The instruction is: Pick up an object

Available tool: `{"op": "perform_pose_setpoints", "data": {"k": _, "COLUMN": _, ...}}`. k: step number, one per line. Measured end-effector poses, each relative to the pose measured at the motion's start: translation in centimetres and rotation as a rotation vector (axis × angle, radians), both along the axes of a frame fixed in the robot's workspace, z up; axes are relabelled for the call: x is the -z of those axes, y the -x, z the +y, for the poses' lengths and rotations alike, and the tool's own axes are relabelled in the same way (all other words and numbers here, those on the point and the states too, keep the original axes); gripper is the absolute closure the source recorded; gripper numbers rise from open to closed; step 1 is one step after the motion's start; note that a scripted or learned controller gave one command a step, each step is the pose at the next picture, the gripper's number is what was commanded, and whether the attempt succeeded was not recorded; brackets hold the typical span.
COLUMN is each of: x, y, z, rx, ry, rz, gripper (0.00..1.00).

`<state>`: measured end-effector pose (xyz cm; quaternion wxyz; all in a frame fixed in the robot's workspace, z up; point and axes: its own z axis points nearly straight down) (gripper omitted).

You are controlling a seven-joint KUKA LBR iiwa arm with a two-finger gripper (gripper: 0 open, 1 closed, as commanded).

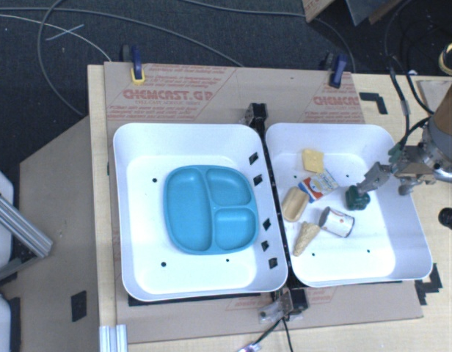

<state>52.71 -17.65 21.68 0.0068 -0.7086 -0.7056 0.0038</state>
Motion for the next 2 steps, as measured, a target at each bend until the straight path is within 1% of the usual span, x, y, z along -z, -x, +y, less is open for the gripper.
{"op": "perform_pose_setpoints", "data": {"k": 1, "x": -0.8, "y": -0.3, "z": 0.1, "rx": -0.004, "ry": 0.003, "rz": -0.014, "gripper": 0.00}}
{"op": "perform_pose_setpoints", "data": {"k": 2, "x": 4.7, "y": -0.3, "z": -0.9, "rx": -0.004, "ry": 0.002, "rz": -0.013, "gripper": 0.00}}
